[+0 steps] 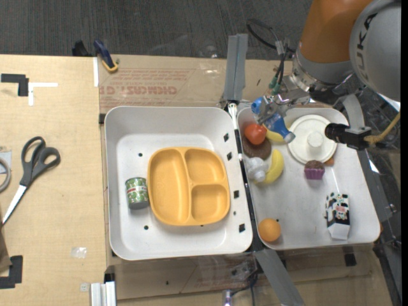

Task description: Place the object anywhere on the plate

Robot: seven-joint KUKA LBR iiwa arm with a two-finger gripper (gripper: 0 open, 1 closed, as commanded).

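Note:
The yellow three-part plate lies in the middle of the left bin. My gripper, with blue parts at its tip, hangs low over the far left corner of the right bin. It is just right of a red tomato and above the top end of a yellow banana. A brown piece lies under the tomato, and a small white object sits beside the banana. Nothing visibly hangs from the gripper.
A green can stands left of the plate. The right bin also holds a white round lid, a purple cupcake, a milk carton and an orange. Scissors lie on the bench, far left.

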